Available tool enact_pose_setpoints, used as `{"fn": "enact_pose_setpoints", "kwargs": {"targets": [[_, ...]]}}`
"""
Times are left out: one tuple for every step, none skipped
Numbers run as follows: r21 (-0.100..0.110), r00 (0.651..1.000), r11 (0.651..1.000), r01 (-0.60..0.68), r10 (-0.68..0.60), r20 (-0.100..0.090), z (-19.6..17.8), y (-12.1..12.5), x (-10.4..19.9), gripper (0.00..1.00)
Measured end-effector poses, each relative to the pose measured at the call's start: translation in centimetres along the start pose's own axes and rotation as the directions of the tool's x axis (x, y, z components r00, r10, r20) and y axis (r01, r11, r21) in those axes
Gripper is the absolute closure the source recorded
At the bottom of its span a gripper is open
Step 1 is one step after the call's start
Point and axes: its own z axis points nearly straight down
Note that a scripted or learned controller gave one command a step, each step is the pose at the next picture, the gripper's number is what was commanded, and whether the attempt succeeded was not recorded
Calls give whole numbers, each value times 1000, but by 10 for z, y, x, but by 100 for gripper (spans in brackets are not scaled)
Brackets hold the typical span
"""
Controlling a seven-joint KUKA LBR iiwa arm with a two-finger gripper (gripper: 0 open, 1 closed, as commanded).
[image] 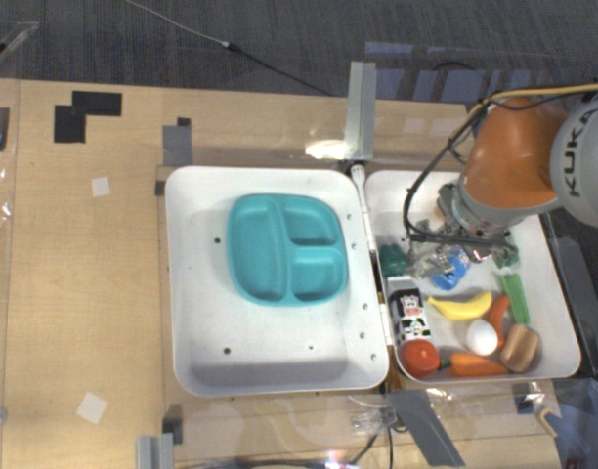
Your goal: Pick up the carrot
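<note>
The orange carrot [478, 364] lies flat along the front wall of the right bin [565, 332], between a red tomato [420, 357] and a brown bread roll [520, 347]. My gripper [453, 258] hangs under the orange-banded wrist [509, 154] over the middle of that bin, well behind the carrot and just above a blue item [448, 274]. The wrist hides most of the gripper. Nothing is seen held.
Around the carrot the right bin is crowded: yellow banana [461, 307], white egg [483, 337], green stick [515, 297], dark green item [392, 259], black and white box [407, 313]. A teal divided plate [284, 247] sits in the left bin [196, 350].
</note>
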Motion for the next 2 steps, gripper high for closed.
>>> {"fn": "enact_pose_setpoints", "kwargs": {"targets": [[2,998,998,-64,64,5,4,-20,-51,100],[14,1000,1000,27,-27,13,-164,-101,-39,100]]}}
